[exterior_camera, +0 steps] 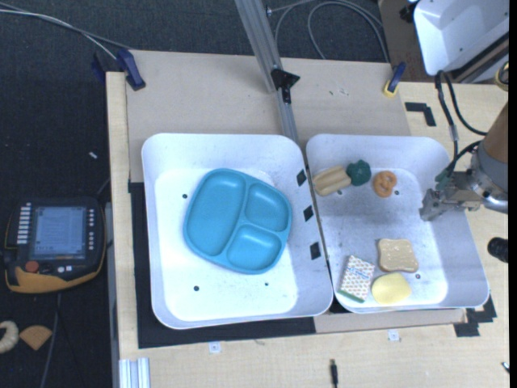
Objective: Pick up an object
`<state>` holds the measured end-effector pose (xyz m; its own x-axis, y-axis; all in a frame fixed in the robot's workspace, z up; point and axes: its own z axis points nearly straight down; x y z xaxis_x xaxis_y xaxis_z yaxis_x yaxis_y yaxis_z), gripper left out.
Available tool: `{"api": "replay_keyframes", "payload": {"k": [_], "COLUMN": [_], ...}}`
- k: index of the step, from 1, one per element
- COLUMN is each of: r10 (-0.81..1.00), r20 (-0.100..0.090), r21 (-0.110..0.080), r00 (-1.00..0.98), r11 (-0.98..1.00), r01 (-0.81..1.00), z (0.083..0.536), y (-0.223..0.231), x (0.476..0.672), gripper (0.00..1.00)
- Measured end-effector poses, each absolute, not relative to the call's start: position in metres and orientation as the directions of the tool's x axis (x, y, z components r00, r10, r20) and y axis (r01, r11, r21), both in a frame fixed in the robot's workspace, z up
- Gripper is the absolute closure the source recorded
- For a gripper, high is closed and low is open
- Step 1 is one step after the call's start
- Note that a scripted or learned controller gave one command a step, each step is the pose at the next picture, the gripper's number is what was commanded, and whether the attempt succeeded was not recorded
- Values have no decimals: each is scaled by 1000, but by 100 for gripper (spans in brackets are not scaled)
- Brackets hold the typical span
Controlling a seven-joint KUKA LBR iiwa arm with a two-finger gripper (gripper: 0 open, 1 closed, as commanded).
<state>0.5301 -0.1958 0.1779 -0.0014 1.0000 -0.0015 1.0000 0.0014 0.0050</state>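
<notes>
The right bin [436, 148] holds several small objects. A tan roll [331, 180] lies beside a dark green piece [358, 170], with an orange piece [384, 183] to their right. Nearer the front are a toast slice [397, 255], a yellow lemon-like piece [391, 288] and a checked packet [356, 278]. My gripper [436, 204] hangs over the bin's right side, apart from all of them, with nothing visible between its fingers.
A blue divided plate [238, 220] lies in the left bin [161, 217]. A metal post [266, 47] slants up from between the bins. A teach pendant [52, 241] rests off the bench at the left.
</notes>
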Motion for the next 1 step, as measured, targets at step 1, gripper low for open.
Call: {"api": "replay_keyframes", "payload": {"k": [1], "r10": [1000], "r20": [-2], "r21": [6], "r00": [-1], "r11": [1], "r01": [1000], "z": [225], "y": [-195], "x": [524], "gripper": [100]}}
